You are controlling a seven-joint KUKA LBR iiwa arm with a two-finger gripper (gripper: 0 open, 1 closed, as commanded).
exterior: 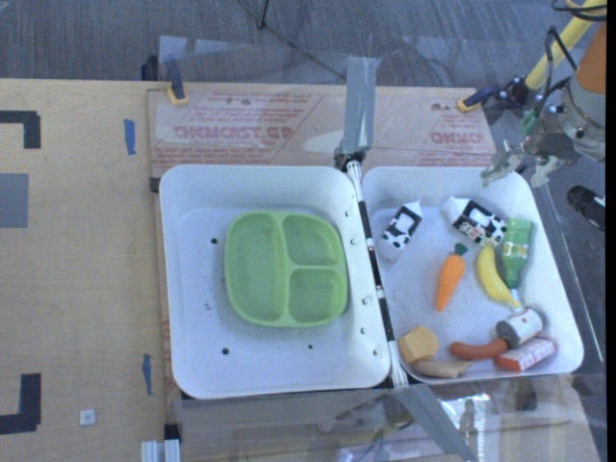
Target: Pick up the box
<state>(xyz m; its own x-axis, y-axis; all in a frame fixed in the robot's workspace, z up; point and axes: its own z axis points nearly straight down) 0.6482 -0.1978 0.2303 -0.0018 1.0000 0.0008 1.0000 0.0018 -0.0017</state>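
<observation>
A small red and white box [526, 355] lies flat in the near right corner of the right bin [563, 301], touching a grey and white can [519, 327]. Two cow-patterned cartons [400, 227] [475, 221] lie nearer the bin's far side. My gripper [518, 165] hangs over the far right corner of the right bin, well away from the red and white box. Its fingers stand apart with nothing between them.
The right bin also holds a carrot [449, 279], a banana [495, 277], a green bottle [515, 243], a sausage [476, 349] and bread pieces [421, 345]. A green divided plate [285, 269] lies in the left bin [188, 287]. Cardboard lies behind both bins.
</observation>
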